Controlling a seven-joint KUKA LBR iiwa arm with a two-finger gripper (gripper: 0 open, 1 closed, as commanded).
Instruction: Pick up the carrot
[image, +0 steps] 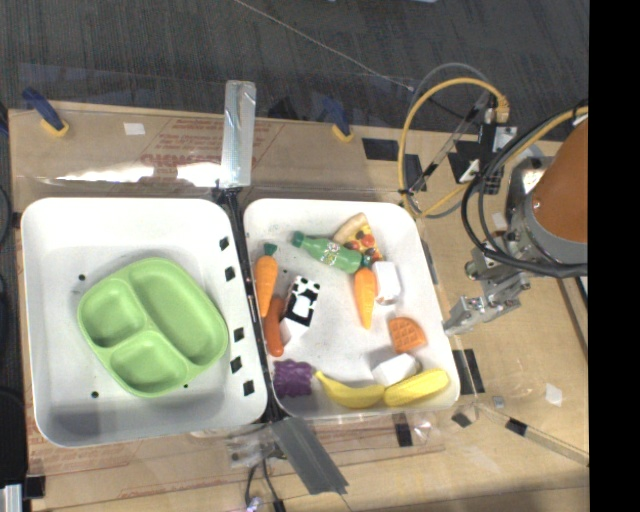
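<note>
Two orange carrots lie in the right bin (425, 262). One carrot (265, 284) rests along the bin's left wall, with its thick end toward the back. The other carrot (365, 294) lies near the middle, beside a white block (388, 282). My gripper (478, 303) hangs outside the right bin, just beyond its right wall and well to the right of both carrots. Nothing shows in the gripper.
The right bin also holds a green bottle (328, 252), a pizza slice (355, 231), a black-and-white cube (301, 300), a reddish sausage (274, 332), purple grapes (293, 377), two bananas (350, 391) and an orange wafer (407, 333). A green divided plate (150, 325) sits in the left bin (40, 300). Cables (440, 130) loop at the back right.
</note>
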